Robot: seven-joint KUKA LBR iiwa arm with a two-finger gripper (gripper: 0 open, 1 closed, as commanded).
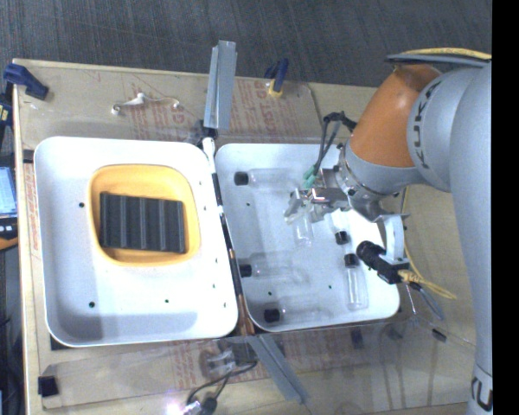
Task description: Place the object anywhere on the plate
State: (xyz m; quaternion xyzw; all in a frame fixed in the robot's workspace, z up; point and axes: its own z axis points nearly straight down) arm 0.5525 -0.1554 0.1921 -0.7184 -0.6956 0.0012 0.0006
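Object (143, 221) on plate (144, 180), far from tool (304, 207)

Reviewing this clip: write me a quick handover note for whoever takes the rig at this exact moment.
Gripper: over the right bin; whether the fingers are open or shut cannot be made out, and no object is visible between them.
Plate: yellow plate in the left bin, a dark ridged block lying on it.
Done: nothing visibly placed by the arm.
Left: confirm a grasp, carry the object to the plate, release.

The wooden table (112, 93) carries two shallow white bins side by side: the left bin (60, 275) and the right bin (268, 266), edges nearly touching.
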